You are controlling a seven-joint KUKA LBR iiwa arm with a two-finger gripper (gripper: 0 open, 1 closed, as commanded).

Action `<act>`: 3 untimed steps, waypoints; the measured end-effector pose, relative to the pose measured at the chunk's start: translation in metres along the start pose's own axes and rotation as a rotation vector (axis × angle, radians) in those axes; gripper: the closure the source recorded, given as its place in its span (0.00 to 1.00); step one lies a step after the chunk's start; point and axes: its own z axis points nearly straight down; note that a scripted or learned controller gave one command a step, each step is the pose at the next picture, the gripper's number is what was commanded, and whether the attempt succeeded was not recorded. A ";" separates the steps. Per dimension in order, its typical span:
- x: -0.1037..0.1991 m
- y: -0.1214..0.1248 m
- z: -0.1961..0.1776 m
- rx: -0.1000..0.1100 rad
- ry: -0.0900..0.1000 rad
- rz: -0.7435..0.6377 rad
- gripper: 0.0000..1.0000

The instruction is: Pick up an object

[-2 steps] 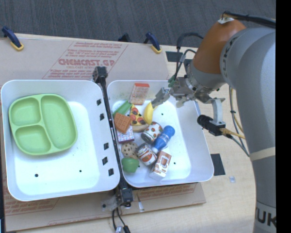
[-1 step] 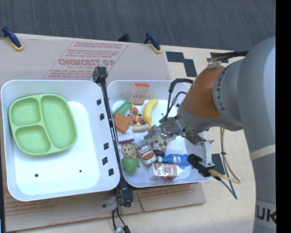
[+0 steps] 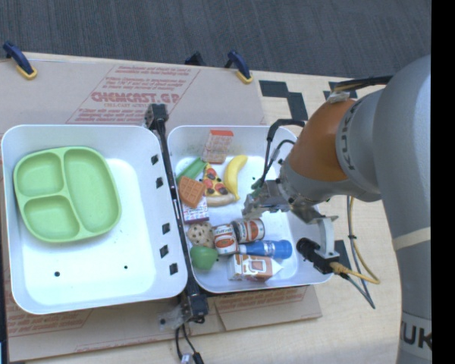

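Observation:
The right bin (image 3: 288, 139) holds several toy foods: a banana (image 3: 234, 171), a pizza slice (image 3: 211, 182), an orange waffle piece (image 3: 191, 192), a red-topped box (image 3: 219, 145), a cookie (image 3: 199, 234), a green apple (image 3: 204, 258), two cans (image 3: 238, 233), a blue bottle (image 3: 270, 249) and a small carton (image 3: 253, 267). My gripper (image 3: 259, 203) reaches down from the right inside this bin, just above the cans and to the right of the banana. Its fingertips are hard to make out against the wrist.
The left bin (image 3: 91, 279) holds a green divided plate (image 3: 66, 192). A black divider with clips (image 3: 169, 203) runs between the bins. The bulky grey arm with its orange band (image 3: 330, 146) overhangs the right bin's right side. Cables (image 3: 356, 268) trail off the bin's right rim.

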 end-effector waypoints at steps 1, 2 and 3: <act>0.009 0.051 -0.117 -0.005 -0.001 0.007 1.00; 0.010 0.082 -0.109 -0.004 0.000 0.007 1.00; 0.010 0.082 -0.109 -0.004 0.000 0.007 0.00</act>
